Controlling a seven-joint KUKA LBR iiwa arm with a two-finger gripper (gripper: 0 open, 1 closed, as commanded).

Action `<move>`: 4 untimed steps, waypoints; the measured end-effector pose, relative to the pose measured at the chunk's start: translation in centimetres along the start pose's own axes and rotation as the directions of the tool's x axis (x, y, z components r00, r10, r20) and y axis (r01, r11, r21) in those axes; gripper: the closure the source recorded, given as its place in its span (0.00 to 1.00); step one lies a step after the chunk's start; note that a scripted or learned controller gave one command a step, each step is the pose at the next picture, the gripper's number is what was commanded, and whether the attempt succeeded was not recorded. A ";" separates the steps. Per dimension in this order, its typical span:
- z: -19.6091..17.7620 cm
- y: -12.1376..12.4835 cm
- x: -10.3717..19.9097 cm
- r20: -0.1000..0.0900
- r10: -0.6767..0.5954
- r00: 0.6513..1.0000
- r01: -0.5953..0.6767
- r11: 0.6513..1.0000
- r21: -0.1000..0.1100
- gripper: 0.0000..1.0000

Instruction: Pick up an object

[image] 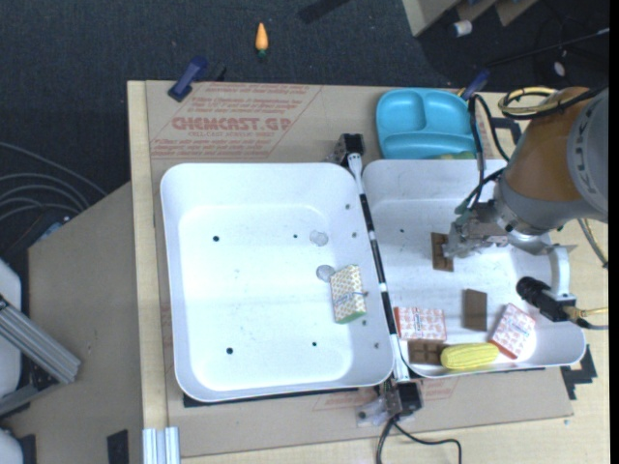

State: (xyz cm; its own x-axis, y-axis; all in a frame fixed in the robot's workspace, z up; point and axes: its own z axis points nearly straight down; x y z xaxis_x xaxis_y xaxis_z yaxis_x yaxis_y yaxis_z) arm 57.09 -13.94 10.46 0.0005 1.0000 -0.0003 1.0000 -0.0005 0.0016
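White plastic forms both shallow bins, and the divider rail between them serves as the landmark. Left of the rail, in the left bin, a small patterned packet lies just beside it, apart from everything else. Right of the rail, in the right bin, a red-and-white checked box sits near the front, with a yellow corn cob just in front of it and to the right. A flat brown block lies further right, and a second red-and-white packet lies tilted beyond it. A small brown block sits midway back, not far right of the rail.

The end effector hangs over that small brown block, coming in from the right. Whether its fingers are spread or closed cannot be told, and nothing can be seen gripped between them.

The small brown block looks the likeliest target. It appears stiff and light, probably wood or hard plastic, so it should not deform under pressure. Being low and flat, it would best be pinched across its narrower sides, with the fingers reaching nearly to the bin floor. Its smooth faces may slip on an off-centre grip. The corn cob, by contrast, looks rounded and may roll away from a pinch.
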 end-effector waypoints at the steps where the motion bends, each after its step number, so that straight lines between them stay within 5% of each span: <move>1: 0.0 0.0 0.0 0.000 0.000 1.000 0.000 1.000 0.001 0.00; 2: -1.0 0.0 0.0 0.000 0.000 1.000 0.000 1.000 -0.001 1.00; 3: -1.0 0.0 0.0 0.000 0.000 1.000 0.000 1.000 -0.001 0.00; 4: -2.0 0.1 0.0 0.001 0.000 1.000 0.000 1.000 -0.003 1.00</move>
State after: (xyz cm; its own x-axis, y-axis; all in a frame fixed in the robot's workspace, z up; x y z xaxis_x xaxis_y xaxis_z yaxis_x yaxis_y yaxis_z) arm 57.17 -13.90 12.42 0.0006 1.0000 -0.0009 1.0000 -0.0006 0.0046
